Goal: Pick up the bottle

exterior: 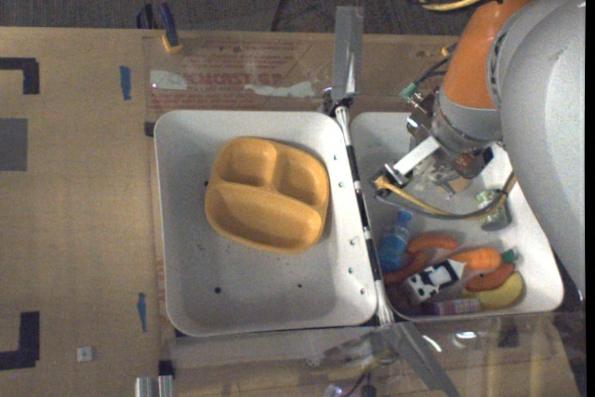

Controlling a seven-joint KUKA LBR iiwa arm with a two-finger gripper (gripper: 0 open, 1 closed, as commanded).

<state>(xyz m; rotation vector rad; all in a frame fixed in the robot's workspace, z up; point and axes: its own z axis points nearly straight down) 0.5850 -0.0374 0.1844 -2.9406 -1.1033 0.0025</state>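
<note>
A small blue bottle [394, 244] with a pale blue cap lies in the right bin [364, 137], close against its left wall. Its lower end touches a heap of toy food. My gripper [442, 168] hangs over the middle of the right bin, up and to the right of the bottle and apart from it. The grey arm with its orange band comes in above it from the right and hides the bin's right side. Nothing can be made out in the gripper.
The left bin [177, 228] holds a yellow divided plate [268, 193]. At the right bin's front lie a carrot [482, 258], a banana [503, 293], a black-and-white carton [433, 281] and reddish sausages [429, 244]. A yellow cable [409, 197] droops below the gripper.
</note>
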